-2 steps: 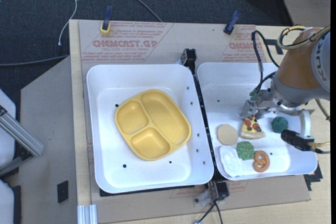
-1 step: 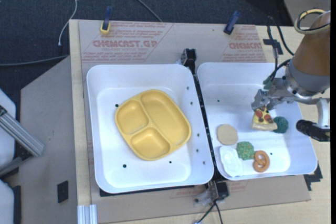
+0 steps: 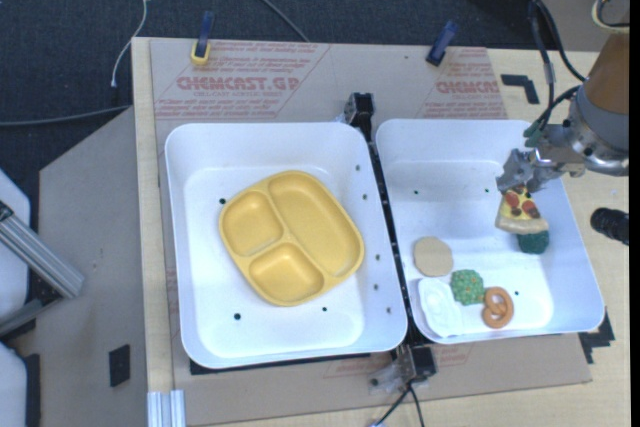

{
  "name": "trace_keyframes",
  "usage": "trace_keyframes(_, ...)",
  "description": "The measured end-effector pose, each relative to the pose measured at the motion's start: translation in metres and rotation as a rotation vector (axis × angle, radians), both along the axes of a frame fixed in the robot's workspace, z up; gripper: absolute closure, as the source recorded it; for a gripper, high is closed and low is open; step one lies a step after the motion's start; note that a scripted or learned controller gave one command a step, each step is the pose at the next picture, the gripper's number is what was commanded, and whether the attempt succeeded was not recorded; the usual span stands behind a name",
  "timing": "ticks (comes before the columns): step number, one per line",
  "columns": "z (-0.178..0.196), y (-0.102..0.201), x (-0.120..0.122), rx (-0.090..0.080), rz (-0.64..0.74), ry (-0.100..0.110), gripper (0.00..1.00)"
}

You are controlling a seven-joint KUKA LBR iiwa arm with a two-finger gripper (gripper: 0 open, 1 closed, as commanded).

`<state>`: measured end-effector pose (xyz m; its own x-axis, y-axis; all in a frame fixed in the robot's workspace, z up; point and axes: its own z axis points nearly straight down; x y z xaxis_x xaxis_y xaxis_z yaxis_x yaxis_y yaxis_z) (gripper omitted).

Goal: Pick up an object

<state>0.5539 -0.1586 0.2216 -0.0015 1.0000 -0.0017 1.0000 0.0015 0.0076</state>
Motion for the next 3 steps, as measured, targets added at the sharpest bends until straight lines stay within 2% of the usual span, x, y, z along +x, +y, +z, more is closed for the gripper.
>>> trace_keyframes(1, 0.022, 0.000, 0.001, 0.001, 0.000, 0.003, 1.00)
trace_keyframes(2, 0.030, 0.054, -0.001, 0.005, 0.005, 0.008, 1.00)
trace_keyframes(3, 0.015, 0.110, -0.006, 0.006, 0.005, 0.012, 1.00)
